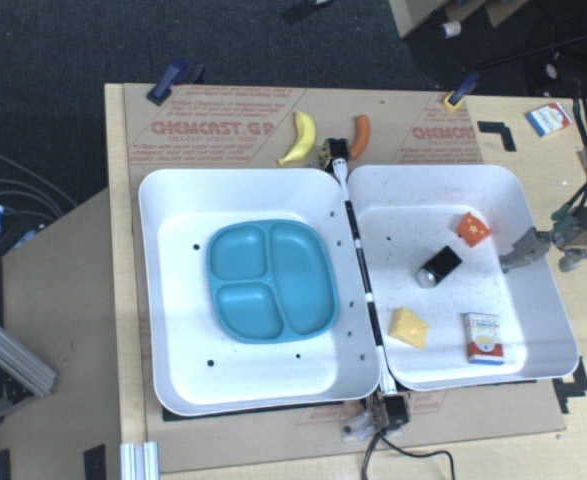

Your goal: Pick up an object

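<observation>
Awaiting pickup: four loose items in the right bin (533, 218), none held.
Orange block (473, 229), black cylinder (440, 265), yellow wedge (408, 327), small carton (483, 337); gripper (533, 248) at bin's right rim, state cannot be told. Step: approach. Next move calls for descent over one item. Left bin (173, 268): blue divided tray (271, 280).

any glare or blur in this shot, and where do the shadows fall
Camera view: lighting is even and soft, with no hard glare on the white bins; the blue tray shows only a mild sheen; the black cylinder and cheese wedge cast faint, short shadows; the gripper at the right edge looks slightly soft.
</observation>
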`<state>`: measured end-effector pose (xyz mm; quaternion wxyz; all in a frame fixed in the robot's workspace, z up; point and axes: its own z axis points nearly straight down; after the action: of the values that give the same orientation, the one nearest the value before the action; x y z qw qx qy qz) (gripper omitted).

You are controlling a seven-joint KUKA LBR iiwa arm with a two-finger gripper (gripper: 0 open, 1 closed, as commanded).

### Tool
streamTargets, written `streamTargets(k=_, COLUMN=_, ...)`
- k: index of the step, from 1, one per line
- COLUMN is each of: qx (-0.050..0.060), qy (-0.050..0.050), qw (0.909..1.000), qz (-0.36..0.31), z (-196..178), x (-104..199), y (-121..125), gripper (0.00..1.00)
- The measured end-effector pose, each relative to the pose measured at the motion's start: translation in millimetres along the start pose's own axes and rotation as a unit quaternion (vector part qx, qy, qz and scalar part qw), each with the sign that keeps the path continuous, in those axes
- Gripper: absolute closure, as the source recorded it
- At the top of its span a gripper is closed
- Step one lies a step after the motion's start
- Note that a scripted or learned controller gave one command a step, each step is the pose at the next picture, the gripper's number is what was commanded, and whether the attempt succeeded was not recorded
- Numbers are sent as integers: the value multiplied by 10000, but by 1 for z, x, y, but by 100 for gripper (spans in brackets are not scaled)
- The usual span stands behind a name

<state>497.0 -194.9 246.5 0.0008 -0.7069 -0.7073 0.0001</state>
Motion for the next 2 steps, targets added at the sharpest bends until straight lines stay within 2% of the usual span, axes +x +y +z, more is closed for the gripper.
streamTargets(k=1, qx=23, qy=36, qw=10000, qz=-8, z=152, x=-26, y=26, gripper=0)
streamTargets(k=2, qx=1, qy=48, qw=10000, qz=-28, z=162, x=-23, y=95, gripper=0)
